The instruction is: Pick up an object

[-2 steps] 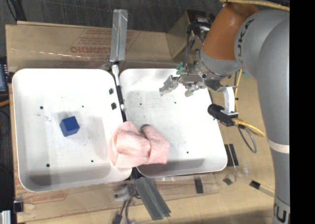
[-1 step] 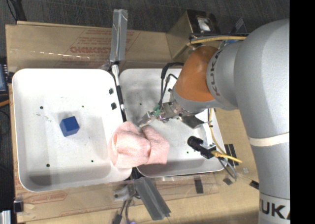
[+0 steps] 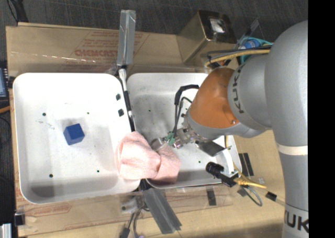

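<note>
A blue cube lies in the left bin, left of its middle. A pink cloth is bunched over the wall between the two bins at the front, with part of it in the right bin. My gripper is low in the right bin, at the cloth's right edge, and appears to touch it. A small green bit shows at the gripper's tip. The orange wrist band and the grey arm cover most of the right bin's right half.
A cardboard sheet lies behind the bins. A brown box stands at the back right. A grey metal bar rises from the wall between the bins at the back.
</note>
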Tool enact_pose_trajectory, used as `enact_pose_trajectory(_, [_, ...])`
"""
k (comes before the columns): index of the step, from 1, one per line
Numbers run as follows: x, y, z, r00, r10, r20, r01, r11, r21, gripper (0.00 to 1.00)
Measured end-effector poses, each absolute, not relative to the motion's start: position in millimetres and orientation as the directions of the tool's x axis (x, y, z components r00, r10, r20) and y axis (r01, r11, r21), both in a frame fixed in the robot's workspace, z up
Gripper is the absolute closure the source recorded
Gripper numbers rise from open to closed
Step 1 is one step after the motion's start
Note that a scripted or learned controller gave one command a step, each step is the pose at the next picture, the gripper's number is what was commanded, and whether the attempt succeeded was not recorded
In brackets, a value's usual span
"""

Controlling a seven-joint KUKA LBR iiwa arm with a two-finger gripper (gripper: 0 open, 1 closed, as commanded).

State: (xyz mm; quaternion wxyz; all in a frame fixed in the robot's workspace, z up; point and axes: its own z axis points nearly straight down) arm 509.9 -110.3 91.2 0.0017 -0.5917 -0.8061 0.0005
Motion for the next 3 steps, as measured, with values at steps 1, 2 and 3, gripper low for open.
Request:
enact_pose_trajectory(1, [510.4, -110.7, 100.8, -0.305, 0.952, 0.002, 0.952, 0.305, -0.004, 1.00])
enact_pose_trajectory(2, [517.6, -84.7, 296.7, -0.250, 0.968, -0.001, 0.968, 0.250, 0.001, 1.00])
enact_pose_trajectory(3, [572.8, -101.5, 223.7, -0.285, 0.958, 0.002, 0.958, 0.285, -0.006, 1.00])
